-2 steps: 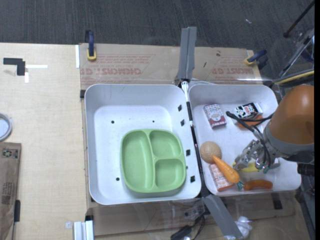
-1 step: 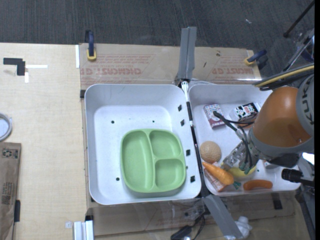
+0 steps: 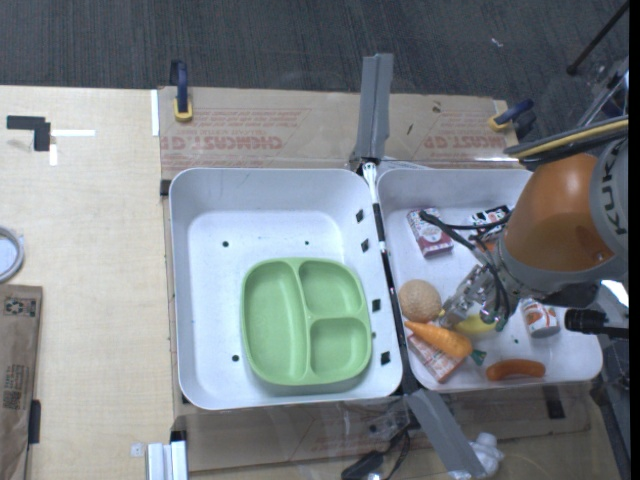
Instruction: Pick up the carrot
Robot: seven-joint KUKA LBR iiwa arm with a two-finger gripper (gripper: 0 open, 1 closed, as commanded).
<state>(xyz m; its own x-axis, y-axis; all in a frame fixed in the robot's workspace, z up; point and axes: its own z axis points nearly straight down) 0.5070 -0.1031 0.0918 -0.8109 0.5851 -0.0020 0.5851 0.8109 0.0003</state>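
Note:
The orange carrot (image 3: 438, 339) lies in the right bin (image 3: 590, 366) near its front left corner, pointing left, partly on a flat packet. My gripper (image 3: 479, 304) hangs just above and to the right of the carrot's thick end, over a small yellow item (image 3: 473, 325). The grey arm with its orange band (image 3: 560, 218) hides the bin's right middle.
Around the carrot in the right bin are a round tan ball (image 3: 420, 299), a red sausage-like piece (image 3: 515, 370), a small can (image 3: 541, 318) and a red-and-white box (image 3: 430, 234). The left bin (image 3: 200, 268) holds a green divided plate (image 3: 305, 320).

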